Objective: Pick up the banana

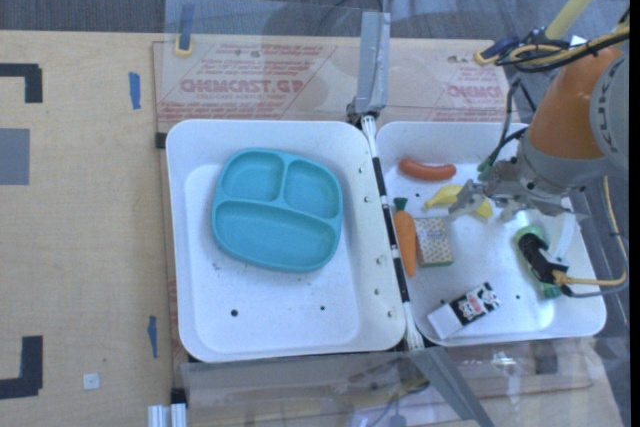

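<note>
Overhead, I see the gripper (468, 204) low in the right bin (575, 315), its fingers closed around the banana (446, 197), which lies below the sausage (427, 169) and right of the carrot (405, 242). A divided blue plate (277, 210) sits in the left bin (200, 315).

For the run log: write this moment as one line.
task: pick up banana | gripper at banana, right bin | grasp unconfirmed
</note>
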`<state>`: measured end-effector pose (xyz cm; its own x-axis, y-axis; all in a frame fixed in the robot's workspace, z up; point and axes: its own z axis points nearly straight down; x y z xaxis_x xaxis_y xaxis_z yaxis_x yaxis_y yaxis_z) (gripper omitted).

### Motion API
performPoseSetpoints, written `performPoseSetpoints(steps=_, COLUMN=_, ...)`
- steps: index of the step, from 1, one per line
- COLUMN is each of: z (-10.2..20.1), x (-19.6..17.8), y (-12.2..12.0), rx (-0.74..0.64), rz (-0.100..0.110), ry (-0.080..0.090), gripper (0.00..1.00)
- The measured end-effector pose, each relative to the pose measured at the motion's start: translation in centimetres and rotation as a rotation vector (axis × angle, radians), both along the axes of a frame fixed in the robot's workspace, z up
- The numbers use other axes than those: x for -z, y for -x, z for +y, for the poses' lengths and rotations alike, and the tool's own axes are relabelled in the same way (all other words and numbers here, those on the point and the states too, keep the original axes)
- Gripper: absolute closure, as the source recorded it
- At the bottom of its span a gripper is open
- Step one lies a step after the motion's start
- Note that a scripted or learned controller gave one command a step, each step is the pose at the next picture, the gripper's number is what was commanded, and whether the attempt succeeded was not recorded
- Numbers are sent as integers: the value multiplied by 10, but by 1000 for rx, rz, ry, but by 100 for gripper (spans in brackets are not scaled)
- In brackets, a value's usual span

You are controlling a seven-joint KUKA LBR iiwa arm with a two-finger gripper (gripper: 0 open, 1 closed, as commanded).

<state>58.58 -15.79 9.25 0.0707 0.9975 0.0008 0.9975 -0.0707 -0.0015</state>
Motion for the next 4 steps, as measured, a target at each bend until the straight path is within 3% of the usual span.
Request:
performPoseSetpoints(steps=1, z=-4, x=-7, y=1, rx=7, rz=2, ry=0, gripper=100)
performPoseSetpoints(steps=2, z=47, x=5, y=-76, rx=116, rz=5, ry=7, gripper=100)
performPoseSetpoints(steps=3, z=87, x=-91, y=-82, rx=-118, rz=-2, ry=3, gripper=100)
performPoseSetpoints(steps=4, z=87, x=-91, y=-82, rx=-119, rz=-1, ry=2, gripper=0)
